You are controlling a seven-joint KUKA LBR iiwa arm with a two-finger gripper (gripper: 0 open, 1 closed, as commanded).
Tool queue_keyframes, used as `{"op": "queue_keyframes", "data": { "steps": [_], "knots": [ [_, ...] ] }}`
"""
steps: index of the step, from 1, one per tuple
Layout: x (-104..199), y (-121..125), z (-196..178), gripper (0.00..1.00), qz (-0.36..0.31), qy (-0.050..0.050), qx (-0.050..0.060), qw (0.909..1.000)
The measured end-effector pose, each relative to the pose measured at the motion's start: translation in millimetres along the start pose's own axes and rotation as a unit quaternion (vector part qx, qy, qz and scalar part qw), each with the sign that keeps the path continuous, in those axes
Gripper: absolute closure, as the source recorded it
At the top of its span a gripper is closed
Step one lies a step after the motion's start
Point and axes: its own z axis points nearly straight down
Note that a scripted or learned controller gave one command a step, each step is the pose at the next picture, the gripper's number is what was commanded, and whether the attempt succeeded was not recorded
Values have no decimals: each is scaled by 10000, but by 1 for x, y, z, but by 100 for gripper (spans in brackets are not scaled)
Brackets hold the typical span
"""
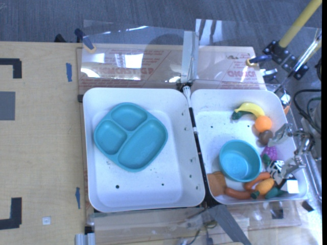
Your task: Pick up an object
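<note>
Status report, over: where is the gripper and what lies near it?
Gripper low at right bin's right edge. Nothing visibly held. Toy food crowded around blue bowl.

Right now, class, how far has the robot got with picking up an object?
Done: nothing looks lifted. The banana, the orange and the blue bowl all lie in the right bin, and the divided blue plate sits in the left bin.
In hand: nothing visibly held.
Left: the whole pick, from choosing an object to grasping and raising it.
</note>
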Motion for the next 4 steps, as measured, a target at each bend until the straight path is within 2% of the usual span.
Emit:
{"op": "queue_keyframes", "data": {
  "steps": [1,2,3,4],
  "knots": [
    [-37,-31,121,0,203,-52,22,9998],
    [-113,-28,123,0,655,-26,1,9978],
    [-121,33,123,0,895,-20,-12,9960],
    [-124,31,107,100,903,-91,6,9959]
  ]
}}
